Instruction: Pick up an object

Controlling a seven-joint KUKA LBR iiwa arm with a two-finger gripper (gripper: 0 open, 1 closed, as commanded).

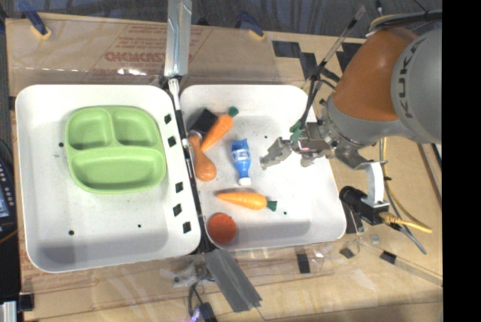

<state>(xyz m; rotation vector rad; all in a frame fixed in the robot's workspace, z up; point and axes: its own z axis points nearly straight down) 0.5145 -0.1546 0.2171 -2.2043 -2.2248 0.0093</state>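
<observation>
While the grey arm with its orange band reaches in from the right, the gripper (279,153) hangs over the right bin (323,196), fingers pointing left; nothing sits between them. Whether they are spread or closed, cannot tell at this angle.

Nearest thing: small blue-and-white bottle (240,160), just left of the fingertips, apart from them, standing roughly top-to-bottom in view with its white cap toward the lower end. Below-left of the gripper, a carrot (242,199) lies flat, green tip pointing right. Further left, a second carrot (217,130) lies tilted, green tip up-right, its blunt end next to a black block (201,119) near the bin divider. Just below that, an orange drumstick-shaped toy (201,160) lies along the left wall of the same bin. Down-left of the gripper, at the bin's lower corner, a red-orange ball (222,227).

Farthest from the gripper, across the divider in the left bin (37,185): a green divided plate (115,147) with three compartments, lying flat in the upper half.
</observation>
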